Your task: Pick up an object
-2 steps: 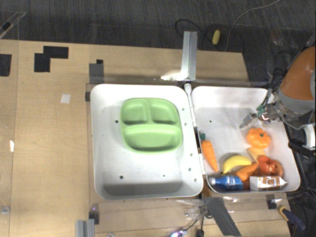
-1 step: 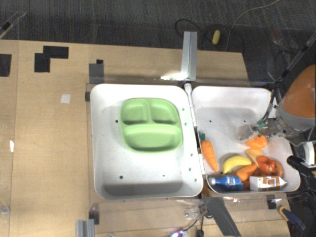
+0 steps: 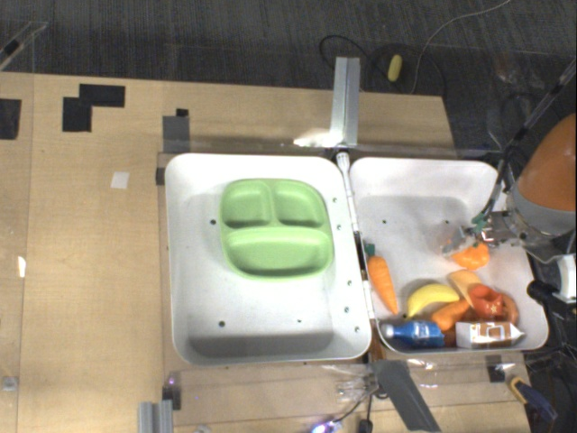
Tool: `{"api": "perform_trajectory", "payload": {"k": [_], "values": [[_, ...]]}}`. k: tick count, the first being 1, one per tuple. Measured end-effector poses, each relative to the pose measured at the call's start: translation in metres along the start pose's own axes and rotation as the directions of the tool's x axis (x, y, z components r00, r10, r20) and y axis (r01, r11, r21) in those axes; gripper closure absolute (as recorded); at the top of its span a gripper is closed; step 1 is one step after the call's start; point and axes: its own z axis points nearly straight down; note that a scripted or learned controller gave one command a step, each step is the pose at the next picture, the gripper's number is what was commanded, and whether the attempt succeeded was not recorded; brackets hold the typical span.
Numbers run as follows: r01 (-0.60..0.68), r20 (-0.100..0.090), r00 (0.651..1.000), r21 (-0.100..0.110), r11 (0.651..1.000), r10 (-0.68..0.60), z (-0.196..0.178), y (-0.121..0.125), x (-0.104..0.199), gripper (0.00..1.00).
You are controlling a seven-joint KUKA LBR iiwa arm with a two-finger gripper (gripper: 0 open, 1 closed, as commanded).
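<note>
The right bin point(image 3: 406, 197) holds several toy foods along its near side: a carrot point(image 3: 382, 282), a banana point(image 3: 431, 296), a small orange wedge point(image 3: 471, 257), a red piece point(image 3: 491, 303), a blue can point(image 3: 416, 334) and a white carton point(image 3: 489, 334). My gripper point(image 3: 471, 234) hangs low at the bin's right side, just above and behind the orange wedge. Nothing is visibly lifted by it. The arm's orange band point(image 3: 552, 174) enters from the right.
A green divided plate point(image 3: 275, 226) lies in the left bin point(image 3: 189, 269). A metal post point(image 3: 346, 97) stands behind the wall between the bins. Cables run over the dark floor at the back right.
</note>
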Motion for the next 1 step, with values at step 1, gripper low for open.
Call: {"api": "perform_trajectory", "payload": {"k": [1], "values": [[0.029,-0.004,1.0,0.012,1.0,-0.029,-0.1032,-0.0263,0.0715,1.0]]}}
